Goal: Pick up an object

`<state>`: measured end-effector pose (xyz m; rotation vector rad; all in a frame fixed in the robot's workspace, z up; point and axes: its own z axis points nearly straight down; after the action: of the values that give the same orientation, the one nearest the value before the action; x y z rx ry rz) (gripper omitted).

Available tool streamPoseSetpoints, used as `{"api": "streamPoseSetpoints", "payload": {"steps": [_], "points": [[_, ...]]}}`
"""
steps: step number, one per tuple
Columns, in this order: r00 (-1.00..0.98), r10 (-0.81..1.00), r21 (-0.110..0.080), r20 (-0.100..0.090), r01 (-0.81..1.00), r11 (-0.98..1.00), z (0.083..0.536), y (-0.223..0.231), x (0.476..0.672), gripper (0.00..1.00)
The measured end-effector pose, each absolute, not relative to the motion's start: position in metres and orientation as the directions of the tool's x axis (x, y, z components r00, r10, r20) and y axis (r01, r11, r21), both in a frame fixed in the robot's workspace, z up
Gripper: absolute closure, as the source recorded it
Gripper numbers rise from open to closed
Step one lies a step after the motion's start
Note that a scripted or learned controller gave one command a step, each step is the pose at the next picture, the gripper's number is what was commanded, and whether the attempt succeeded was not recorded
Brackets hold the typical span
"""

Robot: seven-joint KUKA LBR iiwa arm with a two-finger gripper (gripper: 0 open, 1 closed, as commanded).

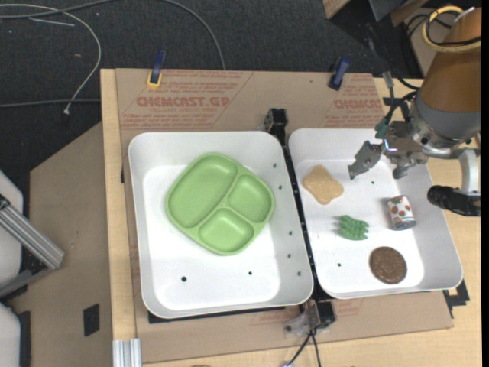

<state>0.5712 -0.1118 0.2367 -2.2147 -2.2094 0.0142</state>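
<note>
Right bin point(439, 270): bread point(322, 184) beside tool point(384, 164)

Arm point(458, 67) cut off by right edge; can point(399, 212) label illegible.

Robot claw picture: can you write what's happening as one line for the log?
claw: open, above right bin, holding nothing | right bin: tan bread, green toy, small can, brown disc | left bin: green divided plate

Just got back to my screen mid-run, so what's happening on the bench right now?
The arm's tool hangs open over the back of the right bin, holding nothing. In that bin lie a tan bread-like piece, a small can, a green leafy item and a brown disc. The left bin holds a green divided plate.
</note>
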Motion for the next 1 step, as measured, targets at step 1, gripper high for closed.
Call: {"api": "streamPoseSetpoints", "payload": {"steps": [1], "points": [[0.000,1.000,-0.002,0.001,1.000,0.000,0.2442,-0.1115,0.5736,0.00]]}}
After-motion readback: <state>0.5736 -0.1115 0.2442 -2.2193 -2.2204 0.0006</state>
